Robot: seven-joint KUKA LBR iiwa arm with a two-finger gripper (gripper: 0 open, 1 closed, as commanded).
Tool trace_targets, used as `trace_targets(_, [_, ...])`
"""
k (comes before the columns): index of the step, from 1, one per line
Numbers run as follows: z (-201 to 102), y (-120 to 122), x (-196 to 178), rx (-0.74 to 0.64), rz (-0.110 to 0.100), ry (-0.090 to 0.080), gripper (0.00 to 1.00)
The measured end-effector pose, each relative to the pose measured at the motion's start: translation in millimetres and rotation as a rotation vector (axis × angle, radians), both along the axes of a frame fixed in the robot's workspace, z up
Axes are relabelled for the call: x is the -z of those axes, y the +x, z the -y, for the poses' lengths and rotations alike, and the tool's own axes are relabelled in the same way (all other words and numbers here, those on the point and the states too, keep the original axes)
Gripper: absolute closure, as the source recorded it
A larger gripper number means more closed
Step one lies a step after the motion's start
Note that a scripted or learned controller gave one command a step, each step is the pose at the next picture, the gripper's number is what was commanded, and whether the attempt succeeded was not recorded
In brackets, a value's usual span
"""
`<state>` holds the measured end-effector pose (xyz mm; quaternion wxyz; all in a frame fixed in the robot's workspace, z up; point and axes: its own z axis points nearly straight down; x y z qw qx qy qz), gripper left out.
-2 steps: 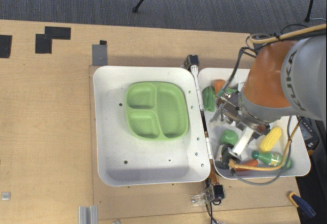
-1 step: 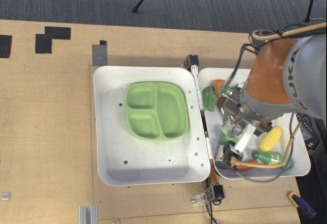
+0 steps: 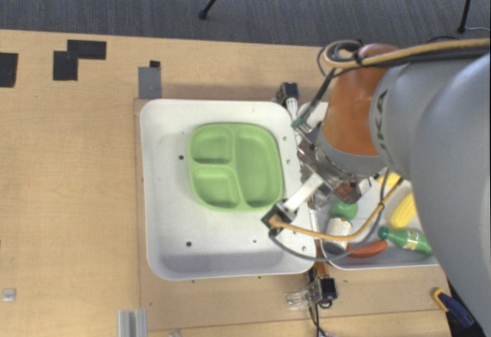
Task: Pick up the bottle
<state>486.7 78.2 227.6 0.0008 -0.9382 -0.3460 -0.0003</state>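
Green plastic bottle with yellow cap [image 3: 405,239] seen lying in right white bin [image 3: 383,260], beside grey arm [image 3: 430,136]. Pincer state cannot be told. Pick judged not yet done.

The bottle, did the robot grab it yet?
Not yet, as far as the camera view shows. The green bottle lies on its side in the right bin, next to something yellow. The arm is over that bin, so reaching in looks done, but nothing is seen lifted. Left: grip the bottle and raise it. The green tray sits in the left bin.
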Motion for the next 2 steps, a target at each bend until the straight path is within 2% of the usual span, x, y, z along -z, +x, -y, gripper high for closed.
trace_targets(1, [-82,0,-2,0.135,-0.001,0.0,1.0])
trace_targets(2, [-157,-1,5,0.077,-0.001,0.0,1.0])
